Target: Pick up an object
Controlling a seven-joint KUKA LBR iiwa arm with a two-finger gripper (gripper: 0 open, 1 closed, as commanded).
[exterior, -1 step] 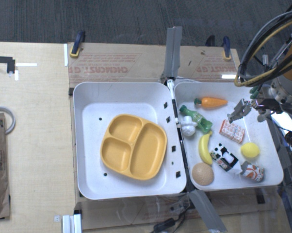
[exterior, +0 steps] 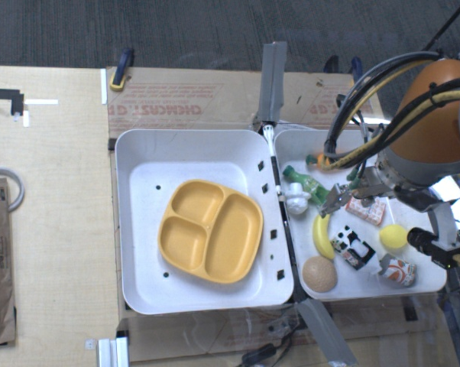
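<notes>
**Above the right bin: the claw lowered among crowded objects**

Over the right bin (exterior: 438, 283), the grey arm (exterior: 429, 121) with its orange band is seen reaching in from the right, and the claw (exterior: 335, 199) is positioned low above the bin's middle. Its dark tips appear slightly apart, with nothing visible between them, so no object is judged to be held yet. Candidate objects are all located in the right bin: a banana (exterior: 322, 235) just below the claw, a green and white toy (exterior: 299, 188) just to its left, a red and white packet (exterior: 367, 209) just to its right, a black and white item (exterior: 351, 248), a yellow ball (exterior: 393, 237), a brown round object (exterior: 319, 274) and a small printed can (exterior: 396, 271). A yellow divided plate (exterior: 211, 230) lies alone in the left bin (exterior: 131, 228), well apart from the claw. Both bins are carried by the desk (exterior: 46, 167).

Several failures may be expected from this position. Because the objects lie near one another, two could be pinched at once, or a neighbour could be pushed aside as the tips descend. The curved banana could roll or slip out of a narrow pinch. The packet, lying flat, could be missed altogether. A descent close to the divider between the bins could bring a tip against the wall.
</notes>
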